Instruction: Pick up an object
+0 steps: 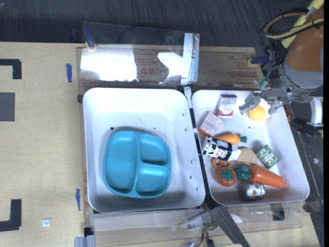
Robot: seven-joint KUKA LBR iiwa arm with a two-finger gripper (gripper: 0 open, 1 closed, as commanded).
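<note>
My gripper (261, 105) hangs over the far right corner of the right bin (298, 187), its two fingers spread open. A small yellow round fruit (257, 112) lies just under and between the fingertips on the bin floor; I cannot tell whether they touch it. Close by to the left stands a small maroon and white carton (226, 106). Further forward lie a pink-white packet (209, 123), a small carrot (230, 138), a black-and-white spotted toy (216, 150), a tomato (225, 175), a large carrot (266, 177), a green box (267, 156) and a small can (253, 190).
The left bin (97, 107) holds a blue divided plate (137, 163). A clear plastic wall (133, 60) stands behind the left bin. The arm's grey body with its orange band (306, 55) and yellow cables rises at the upper right.
</note>
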